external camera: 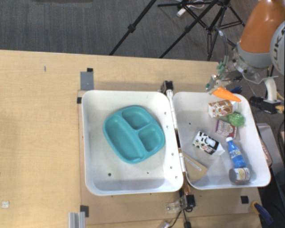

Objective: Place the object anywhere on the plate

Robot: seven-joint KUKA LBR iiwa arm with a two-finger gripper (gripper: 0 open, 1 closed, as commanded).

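hidden / unclear: my arm (262, 26) is cut off by the top right corner. my gripper (221, 76) hangs over the far rim of the right bin (263, 171), small and cluttered with cables; cannot tell whether it is spread or pressed together, and nothing reads as pinched in it.

task thing: not on the plate. the candidates all lie in the right bin. orange carrot-shaped piece (227, 94) sits at the far rim, just below my gripper; contact cannot be judged. near it are a small brown-and-white carton (220, 108), a green lumpy item (236, 119) and a dark red packet (225, 128), print unreadable. mid-bin is a black-and-white carton (207, 143). a blue bottle (236, 158) lies on its side, grey cap toward the near wall. a tan cardboard piece (196, 165) is at the near left corner.

teal plate (133, 133): three compartments, tilted in the left bin (89, 147).

surface / room: pale wooden bench (40, 133); grey carpet (67, 22) beyond, black tripod legs (196, 13) on it.
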